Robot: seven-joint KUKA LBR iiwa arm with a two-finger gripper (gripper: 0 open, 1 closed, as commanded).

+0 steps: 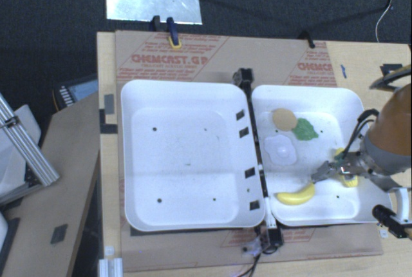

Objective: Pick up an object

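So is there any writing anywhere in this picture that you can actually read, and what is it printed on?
"CHEMCAST G P": red print on the brown sheet under the bins, upper left; the last letters are blurry, so that part is a guess.
"CHEMC...": the same red print, slanted, at the sheet's upper right, cut off by the right bin.
More red print along the sheet's front edge is too blurred to read.

Bench (106,160) under a printed brown sheet (219,57), 2 white bins (187,153) side by side on it.

One fixed camera high above the bench (212,50), slanting down over both bins (187,160).
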